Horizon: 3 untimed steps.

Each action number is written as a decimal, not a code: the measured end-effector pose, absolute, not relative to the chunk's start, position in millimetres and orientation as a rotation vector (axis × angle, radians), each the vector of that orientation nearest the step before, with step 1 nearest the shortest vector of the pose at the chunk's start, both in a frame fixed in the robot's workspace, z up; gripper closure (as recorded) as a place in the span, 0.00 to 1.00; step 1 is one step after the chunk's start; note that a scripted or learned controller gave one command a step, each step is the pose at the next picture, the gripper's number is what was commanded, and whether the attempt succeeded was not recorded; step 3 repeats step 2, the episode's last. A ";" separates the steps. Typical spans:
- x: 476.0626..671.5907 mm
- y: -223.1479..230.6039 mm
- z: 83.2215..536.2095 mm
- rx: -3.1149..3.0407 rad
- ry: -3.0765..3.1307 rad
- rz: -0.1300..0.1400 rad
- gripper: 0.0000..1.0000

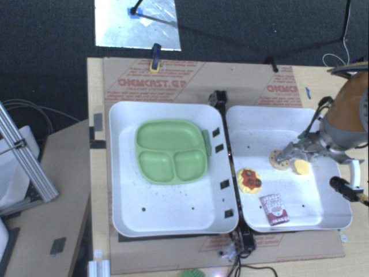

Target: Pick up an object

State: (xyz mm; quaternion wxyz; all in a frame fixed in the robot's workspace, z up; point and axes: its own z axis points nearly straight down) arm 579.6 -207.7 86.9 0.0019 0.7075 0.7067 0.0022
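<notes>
Nearest, a red-and-white packet (pixel 275 209) is seen below the tool (pixel 283 157), whose state cannot be told; a yellow piece (pixel 301 167) lies just beside it.

arm (pixel 350 111) cropped at right edge

The brown cardboard sheet (pixel 190 77) lying under the two bins on the counter carries red printed lettering. On its left part, just above the left bin, the word "CHEMCAST" reads clearly, followed by what looks like "GP". The same red print repeats on the right part of the sheet, set at a slant and partly cut off by the right bin. The small red-and-white packet (pixel 274 209) in the right bin has printing on it, too small to read.
</notes>
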 end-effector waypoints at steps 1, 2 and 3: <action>582.6 -206.7 100.3 2.211 2.216 0.012 1.00; 640.4 -107.7 151.8 2.201 2.233 0.013 1.00; 640.4 -107.7 151.8 2.201 2.233 0.013 1.00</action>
